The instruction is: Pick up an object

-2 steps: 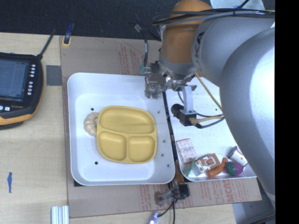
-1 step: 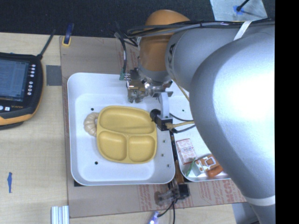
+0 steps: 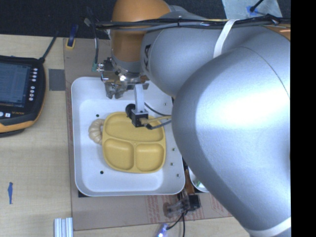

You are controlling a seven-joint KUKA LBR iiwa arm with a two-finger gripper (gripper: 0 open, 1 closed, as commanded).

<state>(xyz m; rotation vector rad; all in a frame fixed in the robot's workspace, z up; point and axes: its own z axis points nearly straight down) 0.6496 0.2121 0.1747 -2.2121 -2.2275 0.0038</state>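
Item one, my arm (image 3: 232, 112): the grey casing takes up the frame from 12 o'clock round to 5 o'clock and covers the bench on that side; the orange band (image 3: 133, 23) sits at 12 o'clock, directly above the wrist.

Item two, the worktop (image 3: 34, 172): pale wood, visible from 7 o'clock to 10 o'clock; a brown mat (image 3: 118, 214) lies under the bin and shows along the 6 o'clock edge.

Item three, the white bin (image 3: 89, 174): shallow, with rounded corners, set left of centre; its 3 o'clock side runs under my arm.

Item four, the yellow sectioned tray (image 3: 133, 142): it lies flat on the bin floor, right way up, in the middle of the bin; one wide compartment lies toward 12 o'clock and two smaller ones side by side toward 6 o'clock.

Item five, a control pendant (image 3: 17, 90): dark screen, orange casing, on the worktop at 9 o'clock, well apart from the bin.

Item six, my gripper (image 3: 116, 90): it hangs over the bin's 12 o'clock end, just inside the far wall, apart from the tray; whether it is open or closed I cannot tell.

Item seven, a beige lump (image 3: 95, 130): in the bin, touching the tray's 9 o'clock rim; its make is unclear.

Item eight, a white ridged piece (image 3: 63, 226): on the worktop at 7 o'clock.

Item nine, a small blue marker (image 3: 10, 192): on the worktop at 8 o'clock, alone.
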